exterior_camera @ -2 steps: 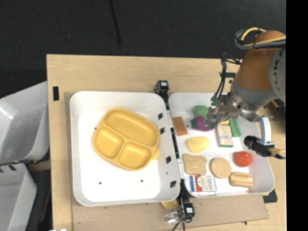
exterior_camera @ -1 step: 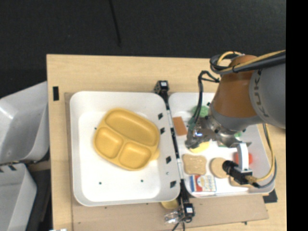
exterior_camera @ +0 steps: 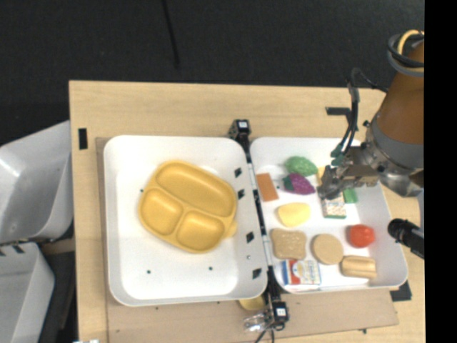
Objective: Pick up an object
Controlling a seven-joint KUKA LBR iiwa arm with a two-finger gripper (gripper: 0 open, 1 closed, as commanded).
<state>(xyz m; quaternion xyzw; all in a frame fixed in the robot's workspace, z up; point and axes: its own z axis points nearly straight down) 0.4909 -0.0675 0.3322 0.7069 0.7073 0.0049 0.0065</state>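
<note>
End effector (exterior_camera: 335, 186) low over the right white bin (exterior_camera: 391, 207), dark fingers pointing down above a small white-and-green packet (exterior_camera: 334, 207) (finger spread: cannot tell, blurred against the packet). Grey arm with orange band (exterior_camera: 401, 109) reaches in from the right.

Just left of the end effector: purple grape-like piece (exterior_camera: 299, 184), with a green leafy piece (exterior_camera: 301, 166) touching it above. Orange-brown flat rectangle (exterior_camera: 267, 187) lies near the bin's left wall. Below the grapes, a pale yellow oval piece (exterior_camera: 293, 214). Lower row: tan toast slice (exterior_camera: 288, 244), round tan cracker-like disc (exterior_camera: 328, 249), red round tomato-like piece (exterior_camera: 361, 235), beige cylinder (exterior_camera: 358, 266) near the bottom right corner, white carton with red and blue print (exterior_camera: 300, 271) at the bottom edge.

Left white bin (exterior_camera: 121, 263) holds a yellow three-compartment plastic plate (exterior_camera: 188, 206). Both bins sit on the light wooden bench (exterior_camera: 157, 106).
</note>
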